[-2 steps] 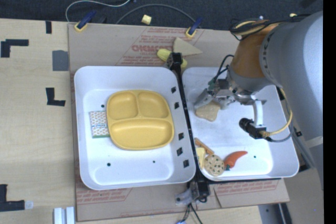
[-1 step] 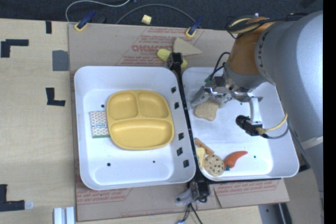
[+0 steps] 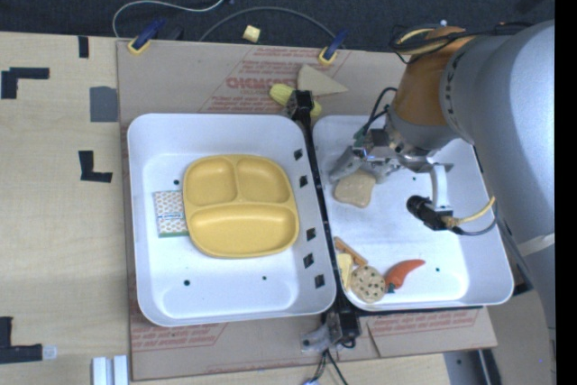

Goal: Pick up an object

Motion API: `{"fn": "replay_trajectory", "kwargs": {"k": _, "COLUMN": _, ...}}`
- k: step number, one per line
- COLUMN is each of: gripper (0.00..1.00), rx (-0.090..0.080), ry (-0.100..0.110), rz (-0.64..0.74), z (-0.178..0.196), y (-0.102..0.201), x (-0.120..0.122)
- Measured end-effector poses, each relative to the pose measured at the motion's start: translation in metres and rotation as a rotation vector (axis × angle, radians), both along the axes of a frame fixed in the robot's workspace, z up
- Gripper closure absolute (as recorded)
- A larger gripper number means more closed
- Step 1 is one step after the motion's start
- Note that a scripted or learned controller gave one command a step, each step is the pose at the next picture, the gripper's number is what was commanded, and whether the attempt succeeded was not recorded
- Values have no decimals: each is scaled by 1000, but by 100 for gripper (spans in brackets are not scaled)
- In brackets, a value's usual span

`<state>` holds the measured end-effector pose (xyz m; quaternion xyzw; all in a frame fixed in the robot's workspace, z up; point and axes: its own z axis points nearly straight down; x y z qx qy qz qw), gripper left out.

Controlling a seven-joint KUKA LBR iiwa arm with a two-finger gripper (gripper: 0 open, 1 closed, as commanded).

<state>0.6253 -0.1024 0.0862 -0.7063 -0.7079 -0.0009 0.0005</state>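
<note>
My gripper (image 3: pixel 362 170) hangs over the upper left of the right bin (image 3: pixel 469 279), open, its jaws spread. A beige bread-like piece (image 3: pixel 354 190) lies on the bin floor just below the fingertips and seems to touch them; it is not lifted. Near the bin's front edge lie a speckled round cookie (image 3: pixel 367 284), a red chili pepper (image 3: pixel 404 271) and a thin orange-yellow strip (image 3: pixel 345 250). In the left bin (image 3: pixel 149 149) rests a yellow divided plate (image 3: pixel 241 205), with a small patterned card (image 3: pixel 169 212) at its left edge.
The grey arm with its orange band (image 3: pixel 424 95) covers the right bin's upper right. A black cable end (image 3: pixel 425 212) dangles from the wrist over the bin's middle. Black clips (image 3: pixel 306 185) run along the wall between the bins. Yellow scraps (image 3: pixel 282 93) lie on the cardboard behind.
</note>
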Motion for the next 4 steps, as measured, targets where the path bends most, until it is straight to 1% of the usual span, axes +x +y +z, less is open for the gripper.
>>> {"fn": "replay_trajectory", "kwargs": {"k": 1, "gripper": 0, "rx": -1, "ry": -2, "rz": 1, "z": 0, "y": -1, "x": -1}}
{"fn": "replay_trajectory", "kwargs": {"k": 2, "gripper": 0, "rx": -5, "ry": -5, "rz": 0, "z": 0, "y": 6, "x": -11}}
{"fn": "replay_trajectory", "kwargs": {"k": 3, "gripper": 0, "rx": 0, "ry": -1, "rz": 0, "z": 0, "y": -6, "x": 4}}
{"fn": "replay_trajectory", "kwargs": {"k": 4, "gripper": 0, "rx": -3, "ry": -6, "rz": 0, "z": 1, "y": -14, "x": -8}}
